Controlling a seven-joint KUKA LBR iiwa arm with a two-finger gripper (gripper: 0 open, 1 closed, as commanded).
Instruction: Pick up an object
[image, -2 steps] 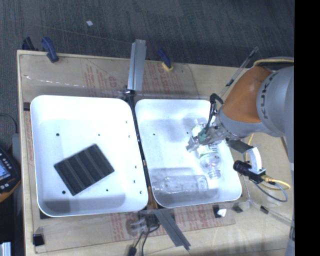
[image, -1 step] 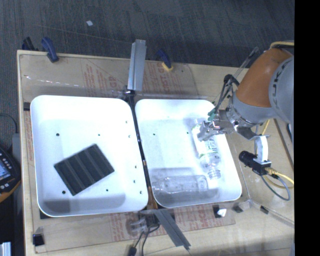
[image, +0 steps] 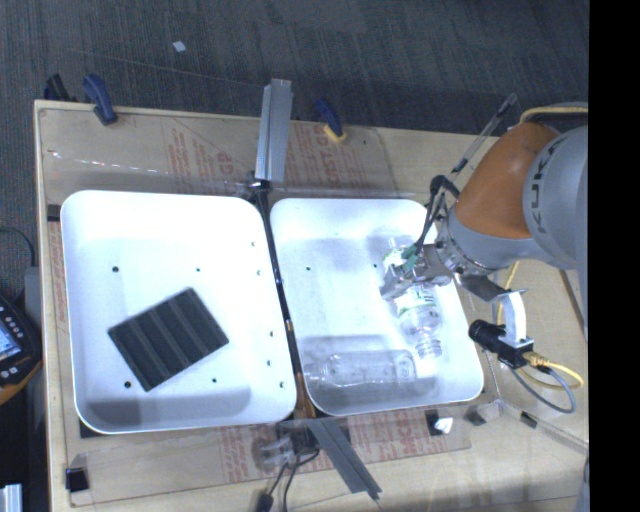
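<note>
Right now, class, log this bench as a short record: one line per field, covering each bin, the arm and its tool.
left bin: holds a dark ribbed slab, lying flat at a slant
right bin: holds two clear plastic bottles
bottle by near wall: lying on its side
bottle under tool: lying toward the bin's right side
arm: reaches in over the right bin
tool: low over the second bottle's upper end; grasp unclear

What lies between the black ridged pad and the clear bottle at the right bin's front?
In the camera view, between the black ridged pad and the clear bottle: bare white floor and both bins' adjoining walls.
</note>
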